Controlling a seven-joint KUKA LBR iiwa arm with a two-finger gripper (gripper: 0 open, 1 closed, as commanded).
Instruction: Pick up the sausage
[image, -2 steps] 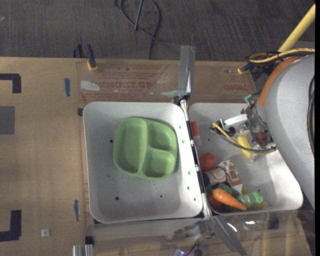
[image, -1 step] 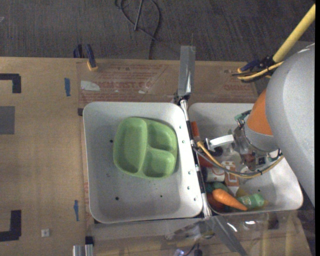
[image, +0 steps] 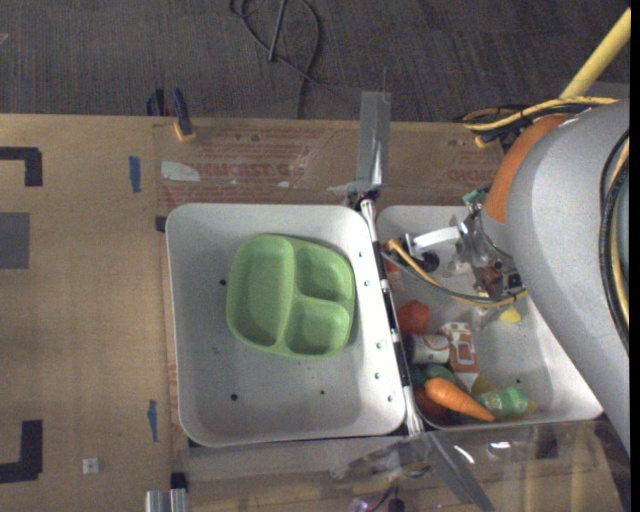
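My gripper hangs low over the back of the right bin, under the grey arm with its orange band. A thin reddish-brown piece that may be the sausage lies against the bin's left wall, to the gripper's left and apart from it. Most of that piece is hidden by the wall, so I cannot be sure what it is. I see nothing held at the gripper.
The right bin also holds a red tomato, a white and red carton, a carrot, a green item and a small yellow piece. A green divided plate lies in the left bin.
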